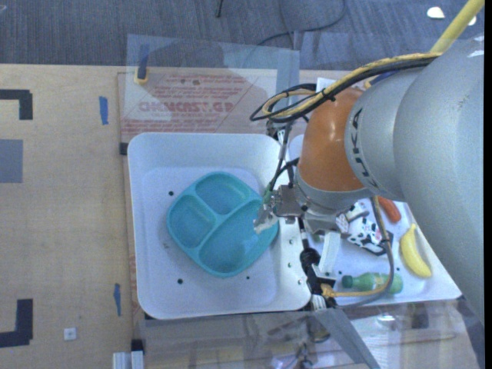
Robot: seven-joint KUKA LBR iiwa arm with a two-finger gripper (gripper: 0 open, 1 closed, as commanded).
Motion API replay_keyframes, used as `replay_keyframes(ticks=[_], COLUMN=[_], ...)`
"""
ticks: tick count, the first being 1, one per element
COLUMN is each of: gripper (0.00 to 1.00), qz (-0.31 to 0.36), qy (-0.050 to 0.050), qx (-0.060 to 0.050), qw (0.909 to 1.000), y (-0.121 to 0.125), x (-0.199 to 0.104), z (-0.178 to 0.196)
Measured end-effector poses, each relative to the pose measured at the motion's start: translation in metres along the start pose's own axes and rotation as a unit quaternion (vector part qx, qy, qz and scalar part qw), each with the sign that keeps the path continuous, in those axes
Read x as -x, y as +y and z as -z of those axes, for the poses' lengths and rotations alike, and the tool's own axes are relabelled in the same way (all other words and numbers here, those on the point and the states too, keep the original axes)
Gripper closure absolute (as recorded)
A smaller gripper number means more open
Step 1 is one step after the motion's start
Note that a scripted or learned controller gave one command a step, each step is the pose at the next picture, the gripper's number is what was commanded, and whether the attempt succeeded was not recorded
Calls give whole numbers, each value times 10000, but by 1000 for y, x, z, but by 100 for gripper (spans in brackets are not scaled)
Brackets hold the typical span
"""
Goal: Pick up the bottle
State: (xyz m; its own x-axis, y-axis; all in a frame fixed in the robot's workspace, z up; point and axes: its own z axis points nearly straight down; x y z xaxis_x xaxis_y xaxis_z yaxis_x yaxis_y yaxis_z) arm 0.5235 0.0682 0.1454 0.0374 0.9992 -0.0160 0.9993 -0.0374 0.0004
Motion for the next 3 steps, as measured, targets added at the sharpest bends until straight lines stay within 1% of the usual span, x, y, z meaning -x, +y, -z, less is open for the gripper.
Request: replay_keyframes(ticks=[1,2,3], gripper=[0,0,0], qz=[530,183,-1400], qy=[-64,-89,68], qx=[37,49,-34], qw=[9986,9998,9901], y=[28,36,-4], x=[1,-1,64], z=[-15,-19,35])
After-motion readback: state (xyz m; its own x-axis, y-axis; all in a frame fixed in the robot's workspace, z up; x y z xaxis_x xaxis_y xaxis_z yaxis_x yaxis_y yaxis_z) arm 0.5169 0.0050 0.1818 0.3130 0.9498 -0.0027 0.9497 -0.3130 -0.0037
